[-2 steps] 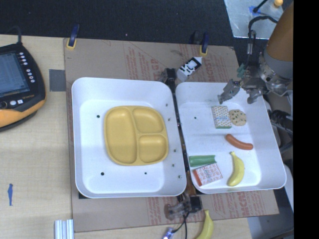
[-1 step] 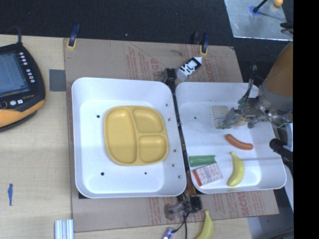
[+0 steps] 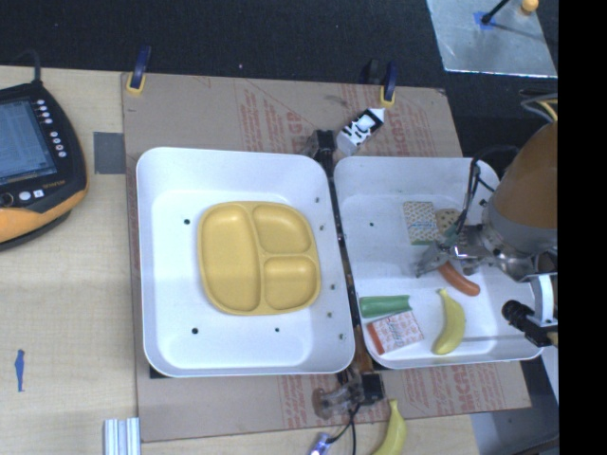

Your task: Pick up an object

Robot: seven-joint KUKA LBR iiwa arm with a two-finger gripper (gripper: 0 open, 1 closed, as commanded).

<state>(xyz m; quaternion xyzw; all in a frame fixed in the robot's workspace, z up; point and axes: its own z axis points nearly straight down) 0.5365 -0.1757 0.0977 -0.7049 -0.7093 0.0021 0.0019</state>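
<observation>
A grey arm reaches in from the right over the right bin (image 3: pixel 379 183), its gripper (image 3: pixel 444 259) low at an orange sausage (image 3: pixel 461 279); whether its pincer is apart or together cannot be told, so no grasp can be claimed. The sausage lies mid-bin with a banana (image 3: pixel 450 323) just below, a green stick (image 3: pixel 384 304) and small packet (image 3: pixel 395 331) toward the inner wall, leaving open floor above for lifting. The left bin (image 3: pixel 161 254) holds a yellow tray (image 3: pixel 258 257).

Robot lab: teach pendant (image 3: pixel 33 169); clamped bench (image 3: pixel 76 311)
</observation>
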